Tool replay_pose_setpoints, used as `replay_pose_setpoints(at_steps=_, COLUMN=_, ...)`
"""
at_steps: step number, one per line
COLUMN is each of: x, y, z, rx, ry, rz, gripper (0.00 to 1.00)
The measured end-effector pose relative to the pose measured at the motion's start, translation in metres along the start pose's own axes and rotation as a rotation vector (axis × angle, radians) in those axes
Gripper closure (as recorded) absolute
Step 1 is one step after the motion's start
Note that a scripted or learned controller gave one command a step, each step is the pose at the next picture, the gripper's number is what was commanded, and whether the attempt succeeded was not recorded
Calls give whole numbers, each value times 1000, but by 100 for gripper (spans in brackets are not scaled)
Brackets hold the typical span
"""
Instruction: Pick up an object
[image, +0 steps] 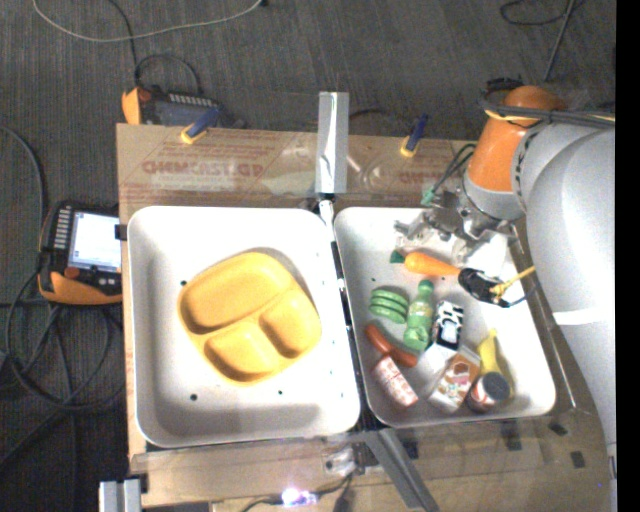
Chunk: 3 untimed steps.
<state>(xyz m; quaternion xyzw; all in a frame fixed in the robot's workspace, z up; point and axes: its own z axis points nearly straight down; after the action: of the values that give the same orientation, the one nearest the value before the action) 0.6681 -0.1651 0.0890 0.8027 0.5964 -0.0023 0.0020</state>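
Fixed overhead camera, slanted down on both bins (150, 300)

The bench (240, 170) was a brown board with faded red lettering along its far edge. 2 shallow white bins lay side by side on it, touching along their inner rims: the left bin (150, 330) and the right bin (360, 240). At the far edge, 2 blue-and-yellow clamps (198, 124) (413, 135) gripped the board, and an upright metal post (332, 145) stood between them.

Grey arm (570, 230) low, wrist angled leftward
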Motion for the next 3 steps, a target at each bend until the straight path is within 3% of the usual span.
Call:
replay_pose_setpoints(at_steps=1, x=-3, y=-18, z=0, rx=-9, ry=2, rz=-21, gripper=0)
replay_pose_setpoints(at_steps=2, x=-11, y=-36, z=-1, rx=-11, ry=7, rz=55, gripper=0)
replay_pose_setpoints(at_steps=3, x=-38, y=-7, z=-39, rx=3, ry=4, rz=142, gripper=0)
